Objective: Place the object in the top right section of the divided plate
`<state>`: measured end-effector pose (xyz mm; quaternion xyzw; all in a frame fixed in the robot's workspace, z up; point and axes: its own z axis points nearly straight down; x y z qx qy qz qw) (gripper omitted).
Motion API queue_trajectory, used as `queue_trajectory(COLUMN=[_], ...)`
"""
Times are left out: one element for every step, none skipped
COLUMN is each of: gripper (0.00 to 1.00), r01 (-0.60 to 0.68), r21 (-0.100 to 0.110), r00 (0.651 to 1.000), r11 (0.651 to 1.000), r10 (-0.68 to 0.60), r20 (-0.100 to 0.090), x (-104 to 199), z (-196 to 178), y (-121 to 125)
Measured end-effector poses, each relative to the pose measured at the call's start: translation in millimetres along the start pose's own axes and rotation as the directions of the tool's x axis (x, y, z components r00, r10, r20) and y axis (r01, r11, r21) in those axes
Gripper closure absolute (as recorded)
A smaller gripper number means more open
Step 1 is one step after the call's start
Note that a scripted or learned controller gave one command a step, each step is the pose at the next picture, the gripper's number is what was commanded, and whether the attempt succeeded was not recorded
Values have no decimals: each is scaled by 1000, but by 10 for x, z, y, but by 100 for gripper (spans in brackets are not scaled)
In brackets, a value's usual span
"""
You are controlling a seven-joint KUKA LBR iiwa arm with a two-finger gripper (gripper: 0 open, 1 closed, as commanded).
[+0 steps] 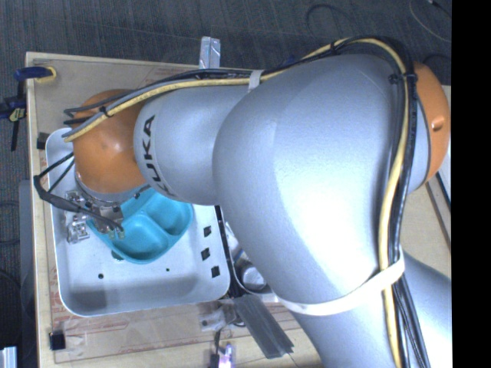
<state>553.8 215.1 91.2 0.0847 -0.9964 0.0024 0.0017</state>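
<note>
Metal fingers [90, 215] hang over the left white bin [130, 286]; whether they are open or closed cannot be told. Just beside them, the turquoise divided plate [153, 232] lies in that bin, half hidden under the grey arm [307, 175].

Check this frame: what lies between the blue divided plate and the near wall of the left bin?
In the camera view, bare white bin floor with a few small dark holes lies between the divided plate and the left bin near wall.
</note>
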Motion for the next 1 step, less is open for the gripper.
queue_trajectory(gripper=[0], r01=[-1], r21=[5], r00=[1000], r11=[1000], r10=[1], r20=[-13], x=[29], z=[25], y=[-22])
